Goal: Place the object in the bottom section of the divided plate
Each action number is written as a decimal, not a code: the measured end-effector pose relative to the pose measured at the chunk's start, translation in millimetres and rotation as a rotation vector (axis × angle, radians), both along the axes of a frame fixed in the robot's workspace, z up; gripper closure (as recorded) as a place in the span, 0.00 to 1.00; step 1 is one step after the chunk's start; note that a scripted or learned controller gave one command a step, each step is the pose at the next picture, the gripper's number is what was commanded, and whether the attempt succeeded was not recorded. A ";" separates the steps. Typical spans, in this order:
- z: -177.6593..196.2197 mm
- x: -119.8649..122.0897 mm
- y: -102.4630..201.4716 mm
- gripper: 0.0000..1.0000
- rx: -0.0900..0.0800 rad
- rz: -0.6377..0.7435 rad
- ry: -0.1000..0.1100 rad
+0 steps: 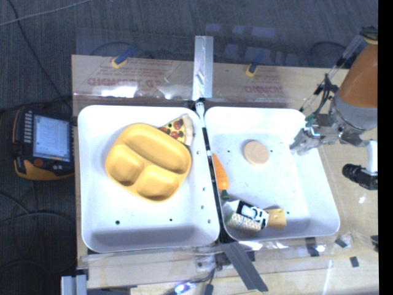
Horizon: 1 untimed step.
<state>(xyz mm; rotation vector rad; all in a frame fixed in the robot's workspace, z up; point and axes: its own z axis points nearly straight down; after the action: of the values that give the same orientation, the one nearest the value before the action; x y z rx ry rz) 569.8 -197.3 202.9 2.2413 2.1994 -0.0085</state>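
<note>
Divided plate, one, sits left; four items right; gripper state: cannot tell.

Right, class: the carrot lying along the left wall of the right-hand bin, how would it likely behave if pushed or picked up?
The carrot looks long and tapered, so a sideways push would probably roll it in a curve. It seems stiff, probably plastic, so smooth and perhaps slippery. It lies against the bin wall, which may hamper a grasp.

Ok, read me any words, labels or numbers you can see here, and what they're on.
No text is readable.
Red print on the clear plastic sheet behind the bins: too blurred to read.
Handheld pendant screen: too small.
Black-and-white package: markings unreadable.
</note>
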 end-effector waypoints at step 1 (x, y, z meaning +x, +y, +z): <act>0.0 0.0 0.0 0.00 0.000 0.000 0.000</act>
<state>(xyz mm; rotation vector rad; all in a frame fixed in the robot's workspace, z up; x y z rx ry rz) 569.8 -197.3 202.9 2.2414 2.1995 -0.0086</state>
